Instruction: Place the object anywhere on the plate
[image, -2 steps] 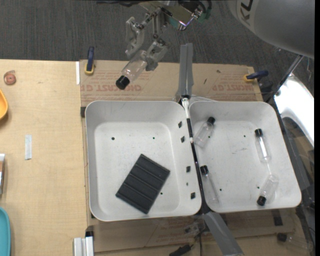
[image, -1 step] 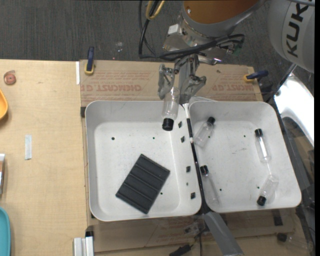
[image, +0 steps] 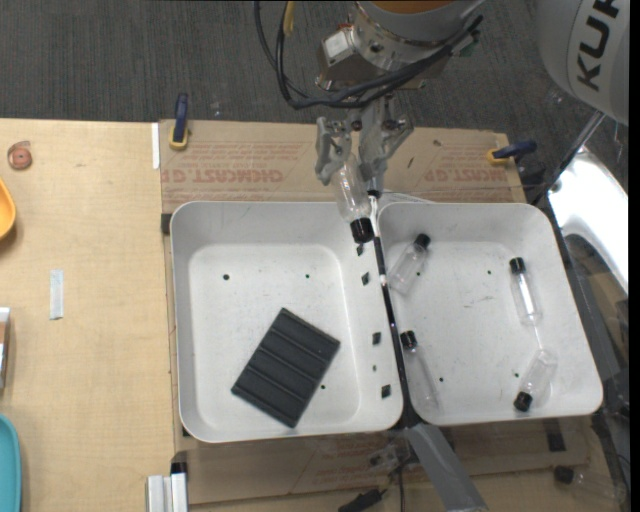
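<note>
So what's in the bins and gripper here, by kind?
Clear bottles with black caps: 5 — one in the gripper at, four in the right bin at
Black ridged plate, left bin: 1
Total: 6

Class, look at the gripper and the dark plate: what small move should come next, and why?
Probably carry the gripper leftward and forward, toward the dark plate in the left bin. A clear bottle with a black cap hangs between its fingers, above the bins' shared rim, well away from the plate.
</note>
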